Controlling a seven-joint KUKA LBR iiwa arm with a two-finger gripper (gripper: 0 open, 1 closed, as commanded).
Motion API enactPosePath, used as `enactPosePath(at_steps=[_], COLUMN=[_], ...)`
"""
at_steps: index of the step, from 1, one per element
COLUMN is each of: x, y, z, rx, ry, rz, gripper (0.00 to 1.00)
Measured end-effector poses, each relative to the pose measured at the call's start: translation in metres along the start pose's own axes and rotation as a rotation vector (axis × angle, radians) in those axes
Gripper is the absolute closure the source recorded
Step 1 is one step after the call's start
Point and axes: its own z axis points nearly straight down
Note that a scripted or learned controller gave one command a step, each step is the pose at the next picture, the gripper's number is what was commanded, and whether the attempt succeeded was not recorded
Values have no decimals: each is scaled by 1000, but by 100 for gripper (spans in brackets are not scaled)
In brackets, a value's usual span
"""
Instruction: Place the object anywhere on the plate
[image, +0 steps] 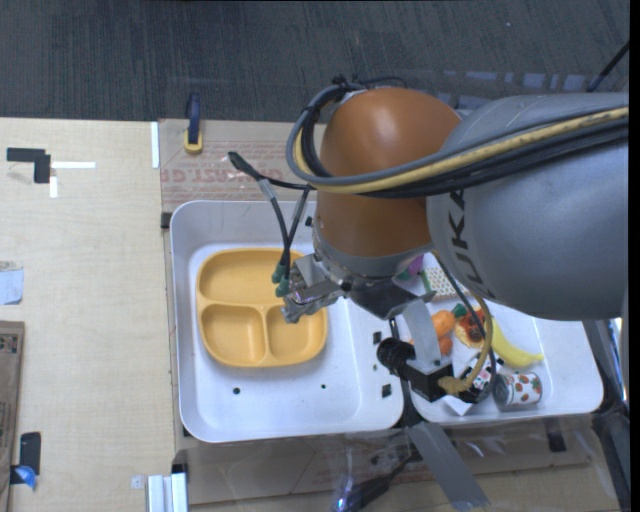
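On the bench's left side a black bracket lies on the pale wood, well apart from the bins; further right, beyond the far edge of the left bin, a yellow clamp sits on the cardboard; the left bin holds a yellow plate with three compartments, one long one at the far side and two smaller ones nearer the camera; the gripper hangs over the plate's right edge, about where the far compartment meets the near right one, with black cables running down to it; whether it is open or closed cannot be told, since the arm's orange band and the wrist hide most of it, and nothing can be made out in its grasp; to the right, the arm's grey body covers much of the right bin; in that bin, well apart from the gripper, lie an orange toy, a banana just beside it, and a can near the front wall; which of them is the task's object cannot be told; none lies on the plate.
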Motion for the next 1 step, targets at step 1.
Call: enactPosePath(at_steps=[1], x=[10], y=[46], z=[78], rx=[0], ry=[0], rz=[-122], gripper=[100])
